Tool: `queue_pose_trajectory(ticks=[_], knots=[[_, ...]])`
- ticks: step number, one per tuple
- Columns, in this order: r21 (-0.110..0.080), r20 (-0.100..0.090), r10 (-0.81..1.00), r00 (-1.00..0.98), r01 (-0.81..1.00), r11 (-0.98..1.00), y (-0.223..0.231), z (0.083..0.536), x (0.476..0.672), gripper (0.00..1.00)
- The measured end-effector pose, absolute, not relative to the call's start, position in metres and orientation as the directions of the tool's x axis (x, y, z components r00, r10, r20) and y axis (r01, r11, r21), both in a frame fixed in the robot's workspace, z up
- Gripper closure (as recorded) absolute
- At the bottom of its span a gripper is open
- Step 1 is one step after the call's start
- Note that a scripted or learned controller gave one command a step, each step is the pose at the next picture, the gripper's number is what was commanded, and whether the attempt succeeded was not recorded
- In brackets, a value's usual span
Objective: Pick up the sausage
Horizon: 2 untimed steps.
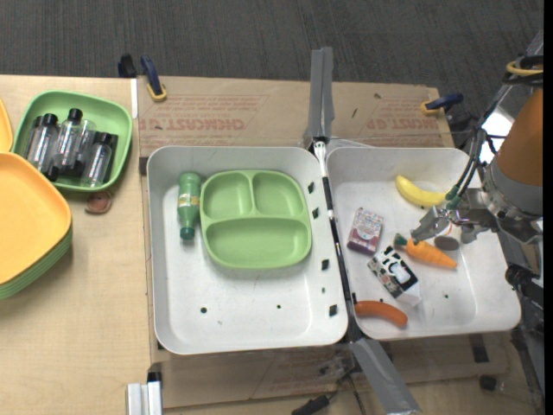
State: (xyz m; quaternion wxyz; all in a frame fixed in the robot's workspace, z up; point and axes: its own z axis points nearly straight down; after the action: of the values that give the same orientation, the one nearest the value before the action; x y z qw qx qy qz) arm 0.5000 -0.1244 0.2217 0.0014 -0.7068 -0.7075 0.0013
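Side tray (121,137): a green tray left of the bins holds small dark-capped bottles (69,148), and a stack of yellow plates (30,223) sits below it; both stand clear of the bins, so I judge them spare stock that plays no part in the pick.
Left bin (168,318): a green divided plate (256,219) lies in its middle, with a green bottle (187,204) on its side just beside the plate's left rim; nothing here belongs to the task.
Right bin (484,318): the loose items are scattered, probably tipped in to give the arm a cluttered pick. A purple card pack (366,230) lies near the divider, a black-and-white packet (393,271) below it, a banana (420,194) towards the far wall, and a carrot (430,254) just right of the packet.
Sausage (380,314): it lies flat near the right bin's front left corner, just below the packet and apart from the carrot.
Gripper (436,224): it hangs low over the carrot's upper end; whether its jaws are wide or narrow I cannot tell.
Sausage relative to the jaws: well to the left of them and nearer the front wall, with the packet in between; the jaws are not on it yet.
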Motion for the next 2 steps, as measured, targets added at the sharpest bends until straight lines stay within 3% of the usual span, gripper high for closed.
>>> queue_pose_trajectory(ticks=[1,2], knots=[[-0.005,0.000,1.000,0.001,1.000,-0.001,-0.125,0.230,0.500,1.00],[-0.003,0.001,0.989,-0.146,0.989,0.146,-0.129,0.136,0.533,1.00]])
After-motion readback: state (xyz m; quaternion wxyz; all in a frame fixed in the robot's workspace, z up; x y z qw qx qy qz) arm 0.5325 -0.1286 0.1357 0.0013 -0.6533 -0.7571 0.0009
